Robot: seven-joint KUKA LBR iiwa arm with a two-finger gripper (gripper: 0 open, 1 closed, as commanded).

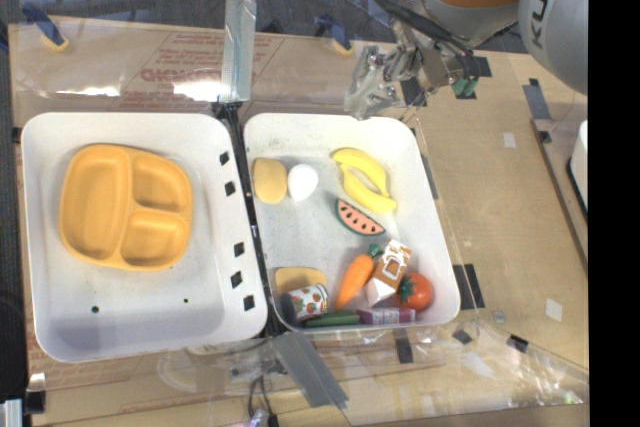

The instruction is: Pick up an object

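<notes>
The right bin [425, 177] holds several toy foods: a yellow banana [362, 177], a watermelon slice [358, 217], a white egg [302, 182], a tan bread roll [269, 181], an orange carrot [352, 280], a small carton [390, 265], a red tomato [417, 292], a printed can [308, 300] and a green stick [330, 320]. My gripper [383, 93] hangs raised over the bin's far rim, beyond the banana. It is open and nothing sits between its fingers.
The left bin [60, 315] carries a yellow divided plate [125, 207]. A grey upright strip [238, 50] stands behind the seam between the bins. Cables trail from the wrist at the top. Cardboard bench surface lies to the right of the bins.
</notes>
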